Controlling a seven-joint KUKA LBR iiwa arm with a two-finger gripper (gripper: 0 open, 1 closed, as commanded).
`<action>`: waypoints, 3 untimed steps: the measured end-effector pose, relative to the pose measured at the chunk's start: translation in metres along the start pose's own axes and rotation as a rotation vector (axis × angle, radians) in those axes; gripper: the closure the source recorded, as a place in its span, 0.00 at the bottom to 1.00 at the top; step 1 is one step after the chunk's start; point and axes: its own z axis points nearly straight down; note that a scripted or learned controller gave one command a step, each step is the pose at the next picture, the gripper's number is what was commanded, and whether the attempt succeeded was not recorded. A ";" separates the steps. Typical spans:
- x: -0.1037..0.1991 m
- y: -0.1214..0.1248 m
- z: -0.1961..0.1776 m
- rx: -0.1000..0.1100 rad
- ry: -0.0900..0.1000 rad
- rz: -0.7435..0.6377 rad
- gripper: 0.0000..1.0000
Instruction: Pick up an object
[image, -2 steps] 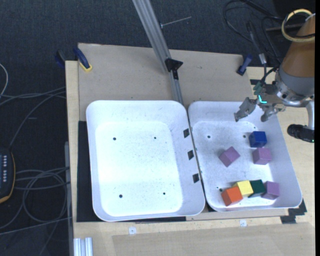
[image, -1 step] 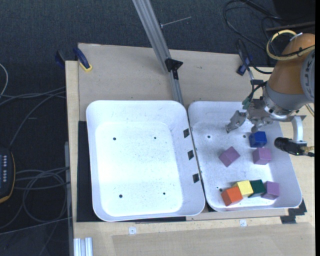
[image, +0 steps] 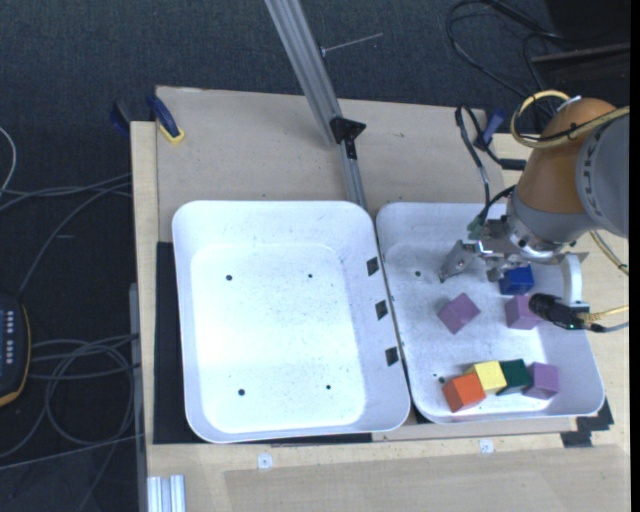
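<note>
— Over the right bin (image: 420, 395) I've got the gripper (image: 470, 258) low; can't tell if its fingers are spread or closed.

— Target?

— I'd say the purple cube (image: 458, 312), alone just below it. Centre squarely over it, clear of the blue block (image: 516, 281).

Two white bins (image: 200, 300); three purple blocks (image: 458, 312); one orange, yellow, green, blue.
</note>
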 end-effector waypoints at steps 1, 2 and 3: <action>0.000 0.002 -0.015 -0.009 -0.001 -0.001 1.00; 0.003 0.007 -0.080 -0.015 -0.003 -0.001 1.00; 0.003 0.008 -0.135 -0.015 -0.003 -0.001 1.00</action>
